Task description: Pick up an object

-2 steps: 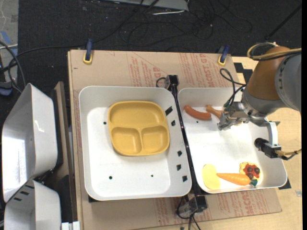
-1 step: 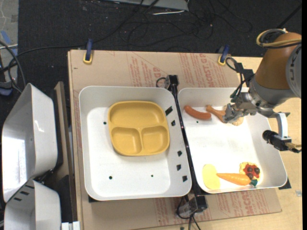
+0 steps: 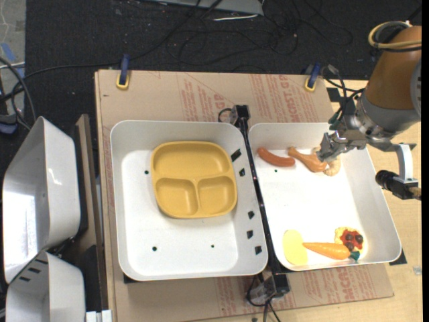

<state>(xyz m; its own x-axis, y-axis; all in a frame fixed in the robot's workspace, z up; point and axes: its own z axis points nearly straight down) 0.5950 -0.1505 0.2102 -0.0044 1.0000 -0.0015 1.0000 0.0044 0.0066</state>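
Grey-and-orange arm (image 3: 395, 79) cut off by right edge. Gripper (image 3: 333, 147) covers the right end of the tan drumstick-shaped toy (image 3: 310, 159); finger state unreadable. White bins at far left (image 3: 37, 200) cut by left and bottom edges. Small red-and-green toy (image 3: 351, 237) too small to identify.

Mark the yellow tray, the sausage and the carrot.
yellow tray (image 3: 194, 154): camera view, on its big top compartment.
sausage (image 3: 275, 157): camera view, on its middle.
carrot (image 3: 326, 249): camera view, on its thick middle.
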